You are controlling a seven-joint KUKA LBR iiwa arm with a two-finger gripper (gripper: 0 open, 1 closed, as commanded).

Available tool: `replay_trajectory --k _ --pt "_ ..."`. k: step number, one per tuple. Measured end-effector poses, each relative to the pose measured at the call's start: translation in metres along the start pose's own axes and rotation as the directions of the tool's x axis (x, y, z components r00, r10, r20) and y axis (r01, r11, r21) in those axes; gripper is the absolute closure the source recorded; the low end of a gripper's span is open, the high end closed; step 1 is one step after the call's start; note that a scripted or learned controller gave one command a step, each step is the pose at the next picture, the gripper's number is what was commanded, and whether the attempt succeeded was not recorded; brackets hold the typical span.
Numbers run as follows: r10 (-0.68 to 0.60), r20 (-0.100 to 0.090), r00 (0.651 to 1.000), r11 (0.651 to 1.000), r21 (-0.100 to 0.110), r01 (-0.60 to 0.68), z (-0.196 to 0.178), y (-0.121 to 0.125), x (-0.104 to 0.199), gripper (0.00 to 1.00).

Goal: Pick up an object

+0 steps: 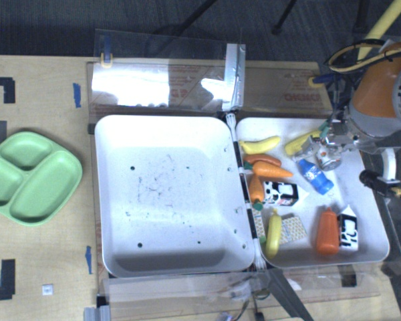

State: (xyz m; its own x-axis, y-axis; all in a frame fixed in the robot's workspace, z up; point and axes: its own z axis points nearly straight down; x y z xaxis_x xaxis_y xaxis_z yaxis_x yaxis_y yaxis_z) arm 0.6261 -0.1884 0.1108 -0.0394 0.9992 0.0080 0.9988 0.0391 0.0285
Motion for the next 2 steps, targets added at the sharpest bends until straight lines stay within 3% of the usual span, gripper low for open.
replay_trajectory --k 1,2 --pt "-0.128 0.009 0.992 0.992 -0.009 0.128 0.0 -0.008 -0.001 0.0" --pt "-0.084 0.018 0.996 0.996 -0.009 0.084 0.001 -0.006 0.009 0.0"
